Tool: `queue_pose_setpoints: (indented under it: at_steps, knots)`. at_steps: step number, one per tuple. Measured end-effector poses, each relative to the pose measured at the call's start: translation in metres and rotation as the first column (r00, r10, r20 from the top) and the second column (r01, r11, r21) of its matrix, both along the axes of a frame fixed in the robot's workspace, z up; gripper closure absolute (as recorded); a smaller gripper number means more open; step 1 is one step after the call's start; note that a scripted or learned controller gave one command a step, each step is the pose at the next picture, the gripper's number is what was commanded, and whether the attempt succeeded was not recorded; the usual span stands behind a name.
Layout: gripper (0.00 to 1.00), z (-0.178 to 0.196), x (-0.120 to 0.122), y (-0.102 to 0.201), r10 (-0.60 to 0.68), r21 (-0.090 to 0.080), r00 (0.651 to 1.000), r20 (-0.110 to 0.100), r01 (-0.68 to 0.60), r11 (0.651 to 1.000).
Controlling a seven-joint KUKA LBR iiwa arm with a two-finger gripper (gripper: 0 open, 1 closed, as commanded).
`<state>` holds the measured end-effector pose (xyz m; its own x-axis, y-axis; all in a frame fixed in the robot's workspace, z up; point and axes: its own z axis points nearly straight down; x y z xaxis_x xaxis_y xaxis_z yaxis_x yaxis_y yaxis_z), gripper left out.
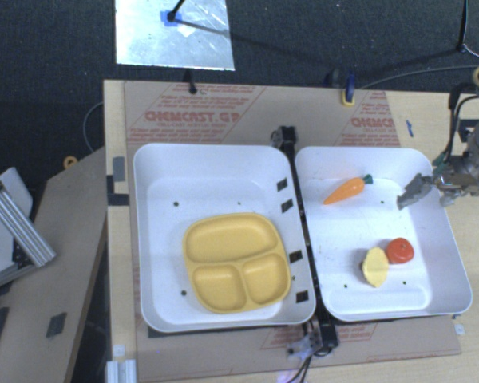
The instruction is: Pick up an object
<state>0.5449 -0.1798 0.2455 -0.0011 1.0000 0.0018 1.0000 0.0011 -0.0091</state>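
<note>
Three objects in right bin (431, 294): carrot (346, 190) upper left, tomato (399, 250) touching yellow piece (374, 267) lower middle. Gripper (415, 191) near right wall, nothing held; finger state unclear. Left bin (156, 214) holds yellow tray (235, 261).

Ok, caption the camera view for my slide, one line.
End effector hovers over the right white bin holding an orange toy carrot, red tomato and yellow piece; yellow divided tray left.

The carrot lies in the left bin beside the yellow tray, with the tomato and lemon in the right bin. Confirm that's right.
Not quite. The camera view shows the carrot in the right bin, along with the tomato and lemon. The yellow tray sits alone in the left bin.
</note>
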Motion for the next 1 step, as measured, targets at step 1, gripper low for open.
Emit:
queue_pose_setpoints:
  at_steps: [1]
  knots:
    - [0.0, 0.0057, 0.0024, 0.0005, 0.003, -0.002, 1.0, 0.011, -0.003, 1.0]
